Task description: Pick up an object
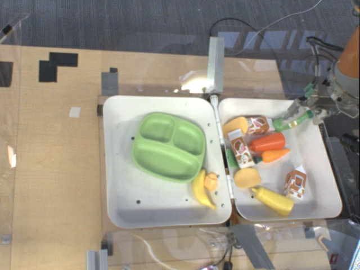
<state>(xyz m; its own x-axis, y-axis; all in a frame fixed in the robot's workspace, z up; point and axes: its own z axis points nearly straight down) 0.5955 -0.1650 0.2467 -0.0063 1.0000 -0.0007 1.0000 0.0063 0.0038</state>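
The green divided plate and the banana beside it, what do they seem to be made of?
The green plate looks like moulded plastic: one even colour, rounded compartment edges, a soft matte sheen. The banana seems a plastic toy too, smooth and uniformly yellow without speckles, though the view is too coarse to be sure.

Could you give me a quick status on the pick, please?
Gripper over right bin's far corner, nothing seen held. Toys heaped below: carrot, mustard bottle. Left bin: green tray, banana.

Wooden bench (50,167) under two bins (121,207)
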